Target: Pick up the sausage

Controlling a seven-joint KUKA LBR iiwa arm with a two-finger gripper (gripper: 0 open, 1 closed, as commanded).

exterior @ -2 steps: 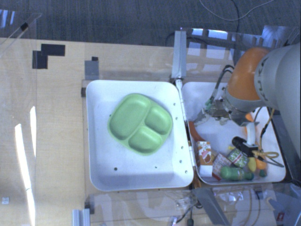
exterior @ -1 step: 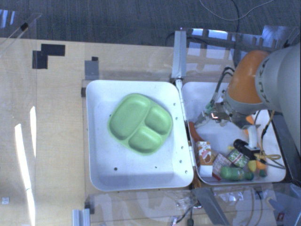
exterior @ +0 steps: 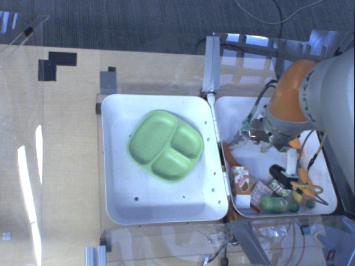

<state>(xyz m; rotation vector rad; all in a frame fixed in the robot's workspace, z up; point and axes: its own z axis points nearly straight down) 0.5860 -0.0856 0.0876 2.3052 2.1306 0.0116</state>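
The sausage (exterior: 226, 155) appears to be the slim reddish-brown piece lying in the right bin (exterior: 233, 112), pressed against that bin's left wall, with its long axis running roughly along the wall, from upper left to lower right; its lower end meets a small printed packet (exterior: 241, 180). The identification is a judgement, since little of it shows. The tool (exterior: 256, 132) hangs above the bin's middle, under the grey wrist and the orange band (exterior: 288, 98), and whether it is spread or closed cannot be told from this slanted view. Nothing is seen held in it. From the tool the sausage lies toward the view's left and a little lower, near but apart. The coming move likely calls for a shift toward the left wall and a descent with the grip set across the sausage's long axis; the wall's closeness could block one side of that grip. Other clutter, a green bottle-like item (exterior: 275, 204), a black-and-white piece (exterior: 285, 170) and orange-handled scissors (exterior: 308, 188), sits in the bin's lower right corner. The left bin (exterior: 116, 204) holds a green divided plate (exterior: 166, 144), and both bins rest on the pale tabletop (exterior: 66, 148).
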